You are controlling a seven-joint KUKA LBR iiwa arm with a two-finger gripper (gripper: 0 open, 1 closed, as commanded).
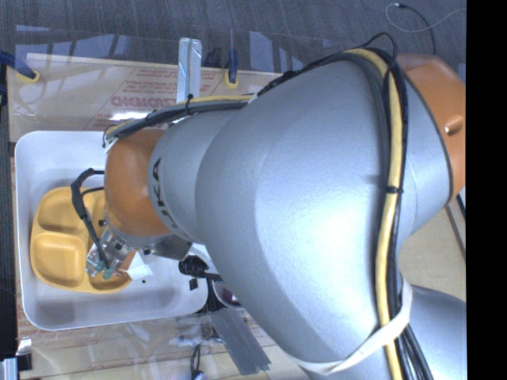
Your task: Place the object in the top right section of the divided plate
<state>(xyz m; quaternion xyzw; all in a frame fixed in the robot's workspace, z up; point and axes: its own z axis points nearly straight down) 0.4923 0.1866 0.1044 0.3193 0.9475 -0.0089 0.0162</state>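
Jaws low over yellow divided plate

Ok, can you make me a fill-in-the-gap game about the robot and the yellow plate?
1. The divided plate is coloured ____.
2. The plate lies inside a shallow ____ bin.
3. The band above the robot's wrist is ____.
4. The gripper is over the plate's ____ edge in this view.

Missing words: yellow; white; orange; right
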